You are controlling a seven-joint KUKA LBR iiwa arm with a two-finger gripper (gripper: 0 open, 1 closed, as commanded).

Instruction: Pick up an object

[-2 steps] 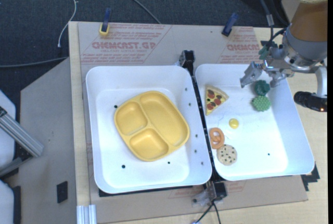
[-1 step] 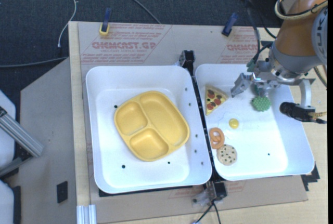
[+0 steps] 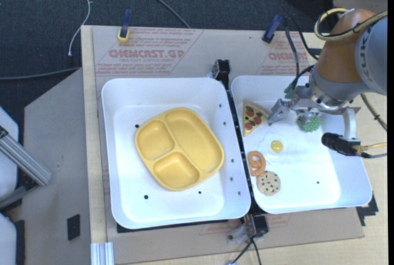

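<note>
1. in the right bin (image 3: 351, 193), you saw the gripper (image 3: 294, 111) low beside a green object (image 3: 310, 122); its fingers looked spread, nothing between them.
2. the pizza slice (image 3: 252, 116), fried egg (image 3: 276, 146), pretzel (image 3: 256, 163) and cookie (image 3: 268, 183) lay near.
3. the yellow tray (image 3: 178, 147) sat in the left bin (image 3: 123, 196).

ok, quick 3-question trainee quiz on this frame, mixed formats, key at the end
1. True or false: the yellow divided tray lies in the left bin.
2. Multiple choice: which item in the right bin sits nearest the camera-side rim? A) pizza slice B) cookie C) fried egg
3. Fill in: the green item lies just under the ____.

Key:
1. True.
2. B. The cookie is lowest in the view, just below the pretzel.
3. End effector, which hangs over the far part of the right bin.
</note>
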